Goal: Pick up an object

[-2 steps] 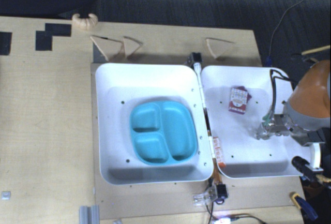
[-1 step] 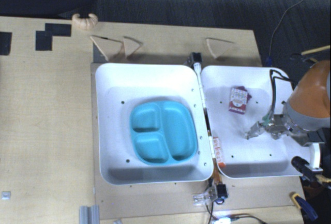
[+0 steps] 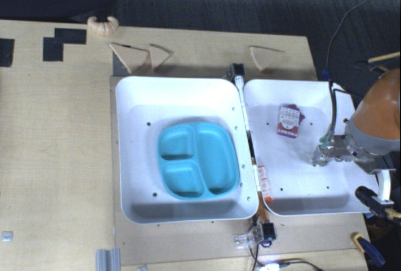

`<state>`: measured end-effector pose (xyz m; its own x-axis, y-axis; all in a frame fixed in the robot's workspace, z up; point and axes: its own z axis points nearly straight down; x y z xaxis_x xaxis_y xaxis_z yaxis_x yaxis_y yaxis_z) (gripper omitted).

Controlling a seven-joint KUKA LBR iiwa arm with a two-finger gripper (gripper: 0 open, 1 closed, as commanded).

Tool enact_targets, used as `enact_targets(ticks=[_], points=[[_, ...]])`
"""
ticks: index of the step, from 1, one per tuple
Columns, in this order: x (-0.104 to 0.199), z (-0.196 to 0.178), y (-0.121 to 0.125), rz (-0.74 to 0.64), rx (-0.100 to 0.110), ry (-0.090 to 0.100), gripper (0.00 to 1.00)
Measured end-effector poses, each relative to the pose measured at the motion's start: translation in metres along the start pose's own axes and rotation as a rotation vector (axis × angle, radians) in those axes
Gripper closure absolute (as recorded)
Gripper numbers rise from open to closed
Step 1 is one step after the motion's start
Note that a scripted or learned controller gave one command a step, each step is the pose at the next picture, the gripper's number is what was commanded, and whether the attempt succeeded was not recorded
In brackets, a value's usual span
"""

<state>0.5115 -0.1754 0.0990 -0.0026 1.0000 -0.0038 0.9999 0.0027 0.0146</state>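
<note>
A small red and white box (image 3: 289, 121) lies flat in the right bin (image 3: 294, 194), toward its back. My gripper (image 3: 322, 156) hangs low over the right half of that bin, to the right of the box and a little nearer the front, apart from it. Nothing shows in its grasp. The grey arm with its orange band (image 3: 382, 107) comes in over the bin's right rim.
The left bin (image 3: 135, 138) holds a blue three-compartment plate (image 3: 198, 159). A small red and white strip (image 3: 263, 181) lies on the ridge between the two bins. Cables and clamps sit by the bench's front edge (image 3: 260, 235).
</note>
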Motion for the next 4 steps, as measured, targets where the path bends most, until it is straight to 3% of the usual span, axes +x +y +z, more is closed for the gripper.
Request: enact_targets(ticks=[1, 2, 3, 4], points=[[-0.031, -0.018, 0.079, -0.003, 0.009, 0.002, 1.00], [-0.030, -0.018, 0.079, -0.003, 0.010, 0.003, 0.00], [0.020, 0.013, 0.032, -0.001, 0.008, 0.003, 0.00], [0.020, 0.001, 0.034, -0.004, 0.002, 0.001, 1.00]])
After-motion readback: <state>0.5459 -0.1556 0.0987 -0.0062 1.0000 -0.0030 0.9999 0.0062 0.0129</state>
